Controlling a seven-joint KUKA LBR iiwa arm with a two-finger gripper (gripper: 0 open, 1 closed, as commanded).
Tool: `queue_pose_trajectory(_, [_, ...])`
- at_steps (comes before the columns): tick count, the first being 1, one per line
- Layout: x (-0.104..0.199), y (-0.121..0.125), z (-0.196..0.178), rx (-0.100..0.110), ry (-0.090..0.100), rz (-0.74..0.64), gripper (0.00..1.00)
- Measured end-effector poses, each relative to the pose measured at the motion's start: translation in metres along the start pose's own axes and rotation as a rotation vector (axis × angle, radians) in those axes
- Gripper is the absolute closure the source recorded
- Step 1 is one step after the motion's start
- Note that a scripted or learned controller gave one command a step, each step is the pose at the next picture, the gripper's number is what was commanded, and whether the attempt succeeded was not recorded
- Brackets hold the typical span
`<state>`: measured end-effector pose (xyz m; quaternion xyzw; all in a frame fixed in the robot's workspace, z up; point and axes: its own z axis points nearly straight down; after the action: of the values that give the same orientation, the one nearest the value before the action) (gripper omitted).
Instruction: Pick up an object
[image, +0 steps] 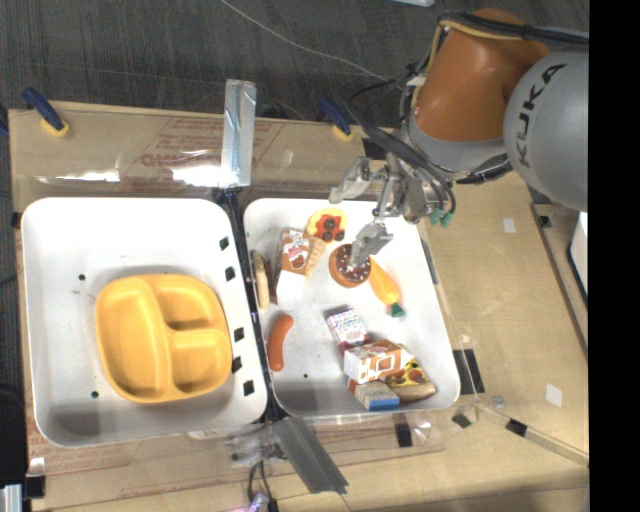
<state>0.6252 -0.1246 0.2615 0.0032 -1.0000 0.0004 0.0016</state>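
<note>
The right bin (300, 400) holds several toy foods. A chocolate doughnut (348, 268) lies near the bin's far side, with an orange carrot (385, 286) to its right. A yellow and red pizza slice (325, 224) and a small brown carton (293, 251) lie to its left. My gripper (361, 214) hangs over the far part of this bin, pointing down. Its fingers stand apart and open with nothing between them. One fingertip (369, 243) is just above the doughnut's far edge.
A red sausage (280, 342), a small printed packet (346, 325) and several snack boxes (378, 364) lie in the near half of the right bin. A thin brown piece (262, 278) rests by its left wall. The left bin (50, 240) holds a yellow divided tray (163, 335).
</note>
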Motion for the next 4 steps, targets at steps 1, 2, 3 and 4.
queue_pose_trajectory(1, [-0.011, -0.013, 0.12, -0.004, 0.009, -0.029, 0.0])
queue_pose_trajectory(2, [0.029, 0.004, 0.142, 0.002, -0.024, 0.008, 0.0])
queue_pose_trajectory(3, [0.038, 0.021, 0.15, 0.005, -0.053, 0.24, 0.0])
queue_pose_trajectory(4, [0.007, -0.009, 0.155, -0.004, -0.019, 0.341, 0.0])
